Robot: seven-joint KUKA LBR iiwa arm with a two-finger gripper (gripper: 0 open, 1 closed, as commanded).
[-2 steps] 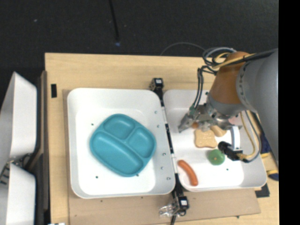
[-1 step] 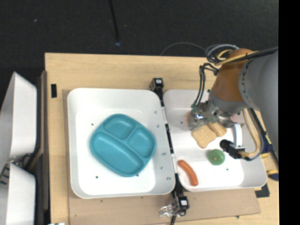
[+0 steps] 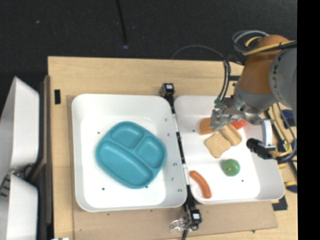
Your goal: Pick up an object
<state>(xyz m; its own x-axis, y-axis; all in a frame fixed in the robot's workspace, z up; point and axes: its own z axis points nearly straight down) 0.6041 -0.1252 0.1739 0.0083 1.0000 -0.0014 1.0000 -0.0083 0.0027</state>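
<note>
Right bin [image 3: 267,186], near edge: sausage [image 3: 200,183]; green apple [image 3: 230,167] just beyond; toast slice [image 3: 217,145] mid-bin, touching a bread roll [image 3: 232,134]; gripper [image 3: 220,120] low over the roll, grip state undeterminable; left bin [image 3: 85,149] holds teal divided plate [image 3: 131,154]

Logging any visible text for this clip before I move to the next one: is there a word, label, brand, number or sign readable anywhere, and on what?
None can be read.
Blue divided plate in the left bin: plain, no print.
Toast slice, green apple, sausage in the right bin: no labels.
Arm's orange band and gripper: no legible marking.
Small black fittings at the bins' edges: too small to tell.
</note>
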